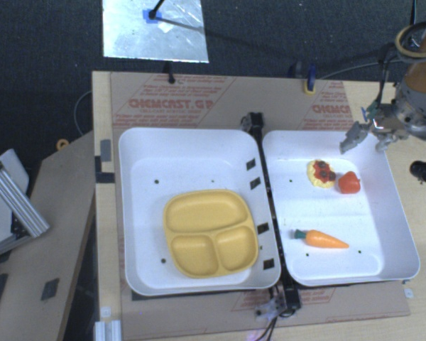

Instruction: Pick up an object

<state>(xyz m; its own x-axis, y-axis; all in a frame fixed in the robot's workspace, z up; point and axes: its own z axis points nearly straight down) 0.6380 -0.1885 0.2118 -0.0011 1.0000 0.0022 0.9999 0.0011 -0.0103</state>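
**Nothing yet lifted: claw above the right bin's far edge**

Evidently, the pick has not begun in earnest. Camera view: the grey arm enters from the right, and its claw [370, 133] hangs over the far rim of the right bin [394, 258], its two fingers spread apart with nothing between them. Three candidate objects lie on that bin's floor: a small yellow-and-red pizza toy [321, 172], a red tomato [349, 182] touching its right side, and an orange carrot [324, 239] lying nearer the front, well apart from both. The pair sits closest to the claw, just forward of it. The left bin [138, 162] holds a yellow divided tray [209, 231]. Remaining, by judgement: descent onto one object, closure, and lift, which is effectively the whole task.
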